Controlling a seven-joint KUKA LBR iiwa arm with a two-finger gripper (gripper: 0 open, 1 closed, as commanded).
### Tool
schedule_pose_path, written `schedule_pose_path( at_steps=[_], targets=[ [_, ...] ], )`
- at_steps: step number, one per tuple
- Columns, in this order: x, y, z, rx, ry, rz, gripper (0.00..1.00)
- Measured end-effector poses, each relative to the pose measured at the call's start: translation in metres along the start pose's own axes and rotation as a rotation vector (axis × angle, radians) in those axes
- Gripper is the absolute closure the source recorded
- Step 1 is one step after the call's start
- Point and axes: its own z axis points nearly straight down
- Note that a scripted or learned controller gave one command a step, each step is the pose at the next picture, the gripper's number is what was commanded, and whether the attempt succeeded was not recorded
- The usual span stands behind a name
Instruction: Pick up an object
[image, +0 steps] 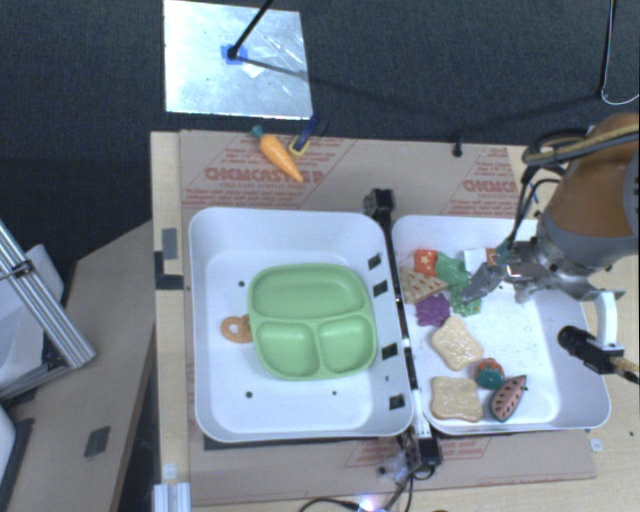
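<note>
You've got the gripper (478, 287) down on the green toy (456, 272) in the right bin (580, 400). Can't tell the jaw state; nothing visibly lifted yet.

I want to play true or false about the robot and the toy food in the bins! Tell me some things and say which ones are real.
1. The green divided tray sits in the left bin. True.
2. The orange carrot lies inside the right bin. False: it lies on the cardboard behind the bins.
3. The gripper is low over the right bin, near the green toy. True.
4. The pretzel is inside the green tray. False: it lies on the bin floor beside the tray's left edge.
5. Two pieces of toast are in the right bin. True.
</note>
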Motion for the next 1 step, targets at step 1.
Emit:
schedule_pose_path(
  at_steps=[1],
  targets=[
    [0.0001,0.0028,-0.0063,-0.012,-0.001,-0.002,0.00]
  ],
)
